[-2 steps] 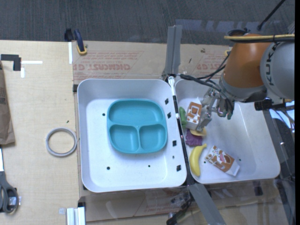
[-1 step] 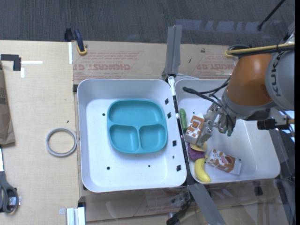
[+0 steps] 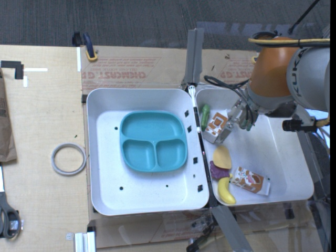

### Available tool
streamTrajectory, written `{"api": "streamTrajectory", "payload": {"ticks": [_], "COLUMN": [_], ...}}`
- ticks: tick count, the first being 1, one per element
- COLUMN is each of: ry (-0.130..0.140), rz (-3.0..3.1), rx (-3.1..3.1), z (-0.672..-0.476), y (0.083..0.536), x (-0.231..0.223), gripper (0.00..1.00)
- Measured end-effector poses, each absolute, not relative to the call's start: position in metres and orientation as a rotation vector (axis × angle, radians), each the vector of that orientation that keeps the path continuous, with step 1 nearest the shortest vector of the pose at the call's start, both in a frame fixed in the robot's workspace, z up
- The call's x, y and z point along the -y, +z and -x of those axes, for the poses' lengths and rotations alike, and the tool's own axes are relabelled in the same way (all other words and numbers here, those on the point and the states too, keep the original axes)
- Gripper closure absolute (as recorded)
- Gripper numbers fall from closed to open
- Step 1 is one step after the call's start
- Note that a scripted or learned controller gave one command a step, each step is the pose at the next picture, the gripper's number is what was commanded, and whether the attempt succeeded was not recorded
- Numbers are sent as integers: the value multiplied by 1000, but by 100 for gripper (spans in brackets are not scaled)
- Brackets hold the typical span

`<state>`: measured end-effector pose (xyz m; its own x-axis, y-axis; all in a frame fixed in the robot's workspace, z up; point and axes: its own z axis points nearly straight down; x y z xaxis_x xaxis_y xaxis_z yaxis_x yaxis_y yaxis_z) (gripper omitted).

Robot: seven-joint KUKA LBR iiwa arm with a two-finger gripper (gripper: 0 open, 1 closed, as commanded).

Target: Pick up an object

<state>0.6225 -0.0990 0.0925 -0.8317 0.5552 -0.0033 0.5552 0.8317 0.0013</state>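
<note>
Looking down at the desk (image 3: 42, 104), the hand (image 3: 234, 121) sits low over the far-left part of the right bin (image 3: 286, 161), and it looks clamped on a small orange-and-white carton (image 3: 216, 126), which sits tilted between its fingers. Hard to say if the carton is off the bin floor or touching it.

There's a fair bit crowded around it. A green thing (image 3: 205, 114), maybe a pepper or a cucumber, lies just left of the carton, against the bin's left wall. Nearer along that same wall there's a pale yellow chip-like piece (image 3: 223, 156), a purple thing (image 3: 216, 170) partly under it, and a banana (image 3: 226, 191) in the near-left corner. A second orange-and-white packet (image 3: 250, 180) lies flat just right of the banana.

The left bin (image 3: 102, 140) holds a teal divided plate (image 3: 154, 141) with three compartments, sitting in the middle, well apart from the hand.

Out on the desk to the left there's a roll of clear tape (image 3: 69, 158), a brown paper bag (image 3: 6, 125) at the edge and scissors (image 3: 9, 219) at the near-left corner.
</note>
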Motion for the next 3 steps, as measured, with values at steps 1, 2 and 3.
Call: {"api": "streamTrajectory", "payload": {"ticks": [1,2,3], "ry": [1,3,0], "rz": [-914,-917,-1122], "rx": [-2996,-2991,-2931], "z": [-624,-625,-627], "y": [103,113,143], "x": [101,101,94], "gripper": [100,100,100]}}
